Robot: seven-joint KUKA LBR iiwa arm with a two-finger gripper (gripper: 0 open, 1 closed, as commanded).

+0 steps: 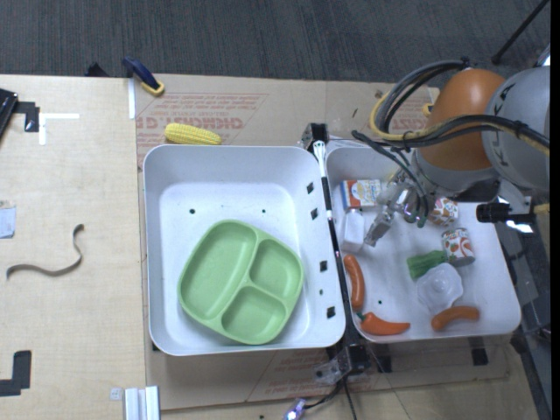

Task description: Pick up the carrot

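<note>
Currently hovering over right bin (503, 261), upper-left part | my gripper (389, 217) looks open, holding nothing | carrot (383, 325) lies at bin's front edge, well toward camera from my fingers | long axis roughly left-right, tip pointing right

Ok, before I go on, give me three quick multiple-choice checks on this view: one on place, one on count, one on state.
1. The green divided plate lies in:
A left bin
B right bin
C the cardboard

2. Compartments in that plate:
A two
B three
C four

3. The corn cob is:
A in the right bin
B on the plate
C outside both bins

Answers:
1 A, it rests on the left bin floor.
2 B, ridges split it into three.
3 C, it lies on the cardboard behind the left bin.
</note>
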